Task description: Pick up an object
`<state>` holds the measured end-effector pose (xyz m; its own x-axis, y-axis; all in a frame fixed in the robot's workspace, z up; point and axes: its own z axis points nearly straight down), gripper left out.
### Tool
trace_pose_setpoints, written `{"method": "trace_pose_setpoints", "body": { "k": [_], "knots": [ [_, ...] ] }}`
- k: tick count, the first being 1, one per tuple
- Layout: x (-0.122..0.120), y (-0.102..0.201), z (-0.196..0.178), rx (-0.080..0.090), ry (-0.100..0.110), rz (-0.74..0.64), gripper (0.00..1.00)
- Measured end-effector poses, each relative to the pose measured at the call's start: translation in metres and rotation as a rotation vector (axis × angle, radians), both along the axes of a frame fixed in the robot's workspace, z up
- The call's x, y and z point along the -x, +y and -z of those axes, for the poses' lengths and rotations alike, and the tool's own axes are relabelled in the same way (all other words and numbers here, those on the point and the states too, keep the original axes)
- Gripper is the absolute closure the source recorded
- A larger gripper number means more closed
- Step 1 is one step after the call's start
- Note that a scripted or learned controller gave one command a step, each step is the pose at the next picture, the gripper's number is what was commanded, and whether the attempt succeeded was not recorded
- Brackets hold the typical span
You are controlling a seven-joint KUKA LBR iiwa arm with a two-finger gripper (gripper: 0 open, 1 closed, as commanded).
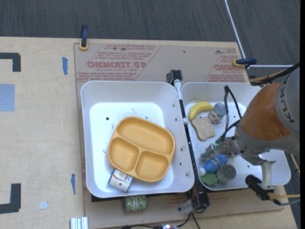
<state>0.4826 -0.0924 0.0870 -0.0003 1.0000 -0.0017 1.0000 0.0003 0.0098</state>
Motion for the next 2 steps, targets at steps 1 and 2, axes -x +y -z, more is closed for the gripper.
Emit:
{"method": "trace_pose_setpoints", "body": {
  "k": [1, 2],
  "knots": [
    [-0.0021, -0.0005, -0.0109, 0.002, -0.006, 0.0, 1.0],
    [-0.0019, -0.0006, -0.0107, 0.001, -0.005, 0.001, 0.0]
  ]
}}
